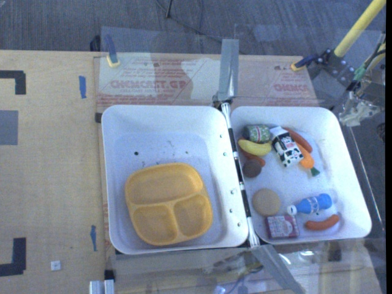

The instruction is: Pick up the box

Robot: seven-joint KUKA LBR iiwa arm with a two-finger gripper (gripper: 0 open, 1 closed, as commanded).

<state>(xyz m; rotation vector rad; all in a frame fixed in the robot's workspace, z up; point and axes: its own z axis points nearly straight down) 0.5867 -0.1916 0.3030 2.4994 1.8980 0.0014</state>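
So the box here is, I'm pretty sure, the little red box (282, 226) lying flat in the right bin (352, 164), down by its near edge and close to the near-left corner. There's also a cow-print carton (286, 149) up toward the far side that's kind of boxy, but the red one fits the task better imo. As for the hand, I honestly can't tell from this shot whether it's spread or pressed together, so the pick looks not yet started. The red box is packed in tight: a round tan cookie thing (266, 201) sits just beside its far-left corner, the blue bottle (312, 204) lies just behind it, and a sausage (321, 223) is right off its right side. Probably it all just got dumped in loose, which is why everything lies at random angles. The open room is thin, since the bin's sloped wall crowds the box on the near side. I'd guess coming straight down and pinching across the box's short sides is the safest bet, otherwise the sausage gets nudged. The left bin (122, 133) holds a yellow divided plate (168, 204) and has nothing to do with this.
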